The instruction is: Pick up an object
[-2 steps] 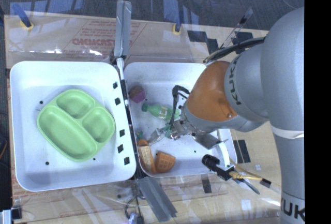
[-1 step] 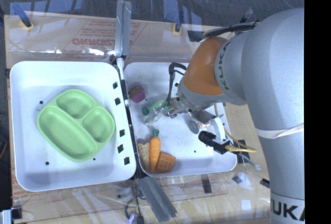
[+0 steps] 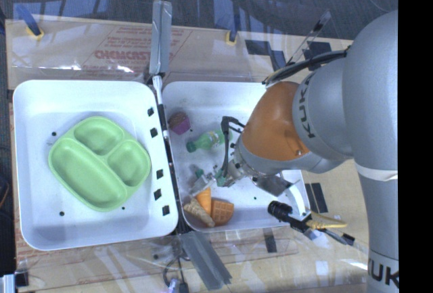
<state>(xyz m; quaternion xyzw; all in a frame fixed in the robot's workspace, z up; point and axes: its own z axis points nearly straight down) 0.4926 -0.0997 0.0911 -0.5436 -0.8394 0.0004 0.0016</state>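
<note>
Reaching down into right bin [image 3: 203, 92], end effector [image 3: 222, 180] nearing orange block [image 3: 222, 209]; grip state impossible to tell. Likely needing closing, then lifting.

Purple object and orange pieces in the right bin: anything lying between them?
Yes, in the camera view: between the purple object and the orange pieces lie a green bottle and small green bits on the white bin floor.

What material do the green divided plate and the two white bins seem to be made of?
The green divided plate looks like moulded plastic with a matte finish: uniform pastel colour, soft rounded compartment edges, no glare. The white bins also look like plastic, smooth and slightly glossy, with rounded corners; thin coated metal cannot be ruled out.
</note>
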